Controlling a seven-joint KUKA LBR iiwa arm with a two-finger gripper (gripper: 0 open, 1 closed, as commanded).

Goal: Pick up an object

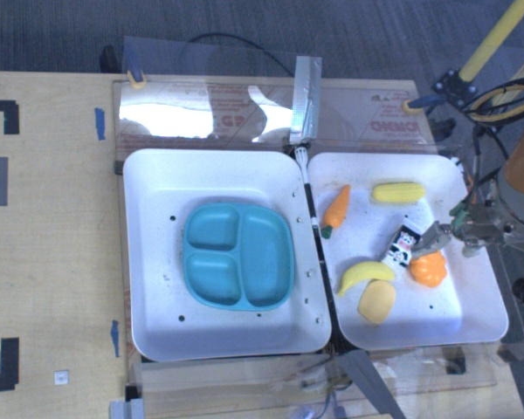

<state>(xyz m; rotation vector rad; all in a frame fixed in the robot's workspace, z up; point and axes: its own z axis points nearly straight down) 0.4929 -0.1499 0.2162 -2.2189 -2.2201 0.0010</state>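
Gripper point(438, 234) is low over the right bin point(485, 321), fingers spread a little and nothing between them. Just left of the tips lies the small black-and-white carton point(401, 246), long axis slanting up toward the gripper. The orange fruit point(429, 270) sits right beneath. Carton looks the likeliest pick; banana point(364, 274) lies further left.
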